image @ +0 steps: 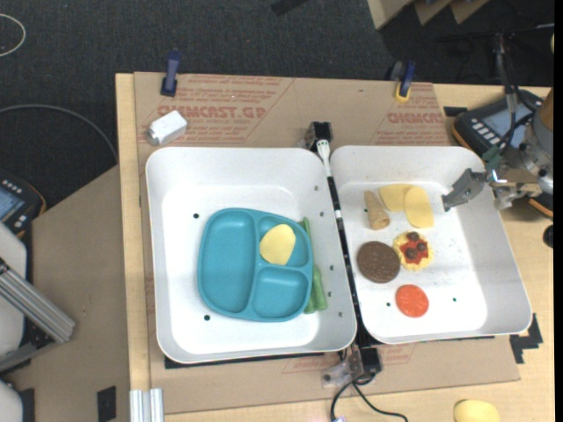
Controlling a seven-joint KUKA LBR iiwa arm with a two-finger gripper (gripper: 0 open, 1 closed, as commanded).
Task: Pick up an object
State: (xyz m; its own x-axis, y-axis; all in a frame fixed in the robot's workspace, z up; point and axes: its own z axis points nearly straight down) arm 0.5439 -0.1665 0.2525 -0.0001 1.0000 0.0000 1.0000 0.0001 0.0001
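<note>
- Presently, the grey two-finger end effector (466, 187) sits at the right bin's upper right edge, over the rim; whether its fingers are spread or pressed together cannot be told, and nothing shows between them.
- Right shallow white plastic bin (497, 275) holds: two pale yellow flat slices (409, 202) overlapping, a tan cylindrical piece (376, 210) just left of them, a dark brown round patty (378, 261), a small yellow tart with red topping (413, 250) just beside the patty, and an orange-red round disc (412, 301) nearest the front.
- Left shallow white plastic bin (171, 236) holds a teal divided plate (233, 266) with a yellow rounded piece (278, 244) in its upper right compartment; a green strip (316, 288) lies along the plate's right side.
- Both bins rest on the brown cardboard-covered worktop (229, 108).
</note>
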